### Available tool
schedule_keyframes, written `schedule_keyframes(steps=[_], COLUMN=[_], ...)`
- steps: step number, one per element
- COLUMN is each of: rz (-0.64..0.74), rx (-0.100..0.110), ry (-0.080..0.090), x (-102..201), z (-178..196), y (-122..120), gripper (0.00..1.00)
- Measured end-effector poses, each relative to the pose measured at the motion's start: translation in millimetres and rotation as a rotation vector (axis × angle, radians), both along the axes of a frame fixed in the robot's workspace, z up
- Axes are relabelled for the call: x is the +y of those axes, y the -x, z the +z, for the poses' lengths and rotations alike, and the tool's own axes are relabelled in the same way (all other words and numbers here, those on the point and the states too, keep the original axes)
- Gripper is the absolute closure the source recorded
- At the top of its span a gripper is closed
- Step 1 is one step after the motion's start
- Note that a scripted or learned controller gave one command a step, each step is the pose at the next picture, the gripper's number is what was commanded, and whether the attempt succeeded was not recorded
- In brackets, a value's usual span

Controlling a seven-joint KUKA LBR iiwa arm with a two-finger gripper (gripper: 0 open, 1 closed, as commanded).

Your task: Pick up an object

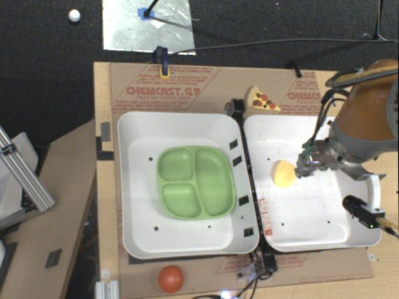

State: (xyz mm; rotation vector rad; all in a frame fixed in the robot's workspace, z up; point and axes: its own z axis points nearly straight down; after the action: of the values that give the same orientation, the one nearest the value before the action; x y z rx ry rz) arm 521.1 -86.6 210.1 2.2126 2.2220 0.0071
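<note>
Approach step, no grasp yet by the look of it: pincer (303,166) sits low in the right bin (324,235), just beside the yellow object (283,174), on its right side. Can't tell if the pincer is wide or narrow, too small and dark. Next move likely needs centring over the yellow object, then closing and lifting. Left bin (134,167) holds a green divided tray (195,182). Pizza-slice toy (262,99) and red ball (170,278) lie on the table (206,83) outside the bins; nothing blocks.
</note>
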Motion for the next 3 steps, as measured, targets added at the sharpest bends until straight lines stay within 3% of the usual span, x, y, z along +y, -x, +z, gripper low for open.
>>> schedule_keyframes(steps=[1, 3], rz=[0.000, 0.006], rx=[0.001, 0.004], ry=[0.000, -0.003], x=[0, 95], z=[38, 38], y=[-2, -40], gripper=[1.00, 1.00])
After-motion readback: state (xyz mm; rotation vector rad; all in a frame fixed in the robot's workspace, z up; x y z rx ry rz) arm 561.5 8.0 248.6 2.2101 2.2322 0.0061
